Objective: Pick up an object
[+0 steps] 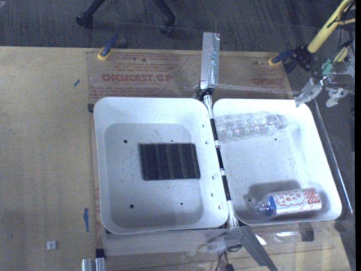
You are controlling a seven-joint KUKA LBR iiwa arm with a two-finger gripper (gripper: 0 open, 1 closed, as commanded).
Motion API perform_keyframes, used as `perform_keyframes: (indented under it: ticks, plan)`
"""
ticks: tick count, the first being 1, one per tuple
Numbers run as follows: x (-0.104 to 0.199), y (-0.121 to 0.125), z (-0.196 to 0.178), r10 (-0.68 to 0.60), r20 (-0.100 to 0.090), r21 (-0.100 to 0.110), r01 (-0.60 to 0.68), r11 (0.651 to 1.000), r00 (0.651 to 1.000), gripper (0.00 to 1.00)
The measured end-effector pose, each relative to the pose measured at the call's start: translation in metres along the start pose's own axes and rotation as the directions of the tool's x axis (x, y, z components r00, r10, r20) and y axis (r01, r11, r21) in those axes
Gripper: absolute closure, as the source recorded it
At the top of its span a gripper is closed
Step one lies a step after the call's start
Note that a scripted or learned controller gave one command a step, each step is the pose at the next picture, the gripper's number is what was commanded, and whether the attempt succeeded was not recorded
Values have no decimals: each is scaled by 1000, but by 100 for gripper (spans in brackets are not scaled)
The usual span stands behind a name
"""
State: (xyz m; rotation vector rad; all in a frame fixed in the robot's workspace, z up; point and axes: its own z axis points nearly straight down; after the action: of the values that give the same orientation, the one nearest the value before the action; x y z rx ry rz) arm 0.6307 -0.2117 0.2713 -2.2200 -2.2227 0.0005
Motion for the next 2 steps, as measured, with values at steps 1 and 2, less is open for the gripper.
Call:
perform_keyframes:
  ticks: [1, 2]
  plan:
    - [117, 34, 65, 200, 0, 2, -200, 980, 980, 0]
    - [99, -8, 77, 180, 0, 2, -180, 984, 984, 0]
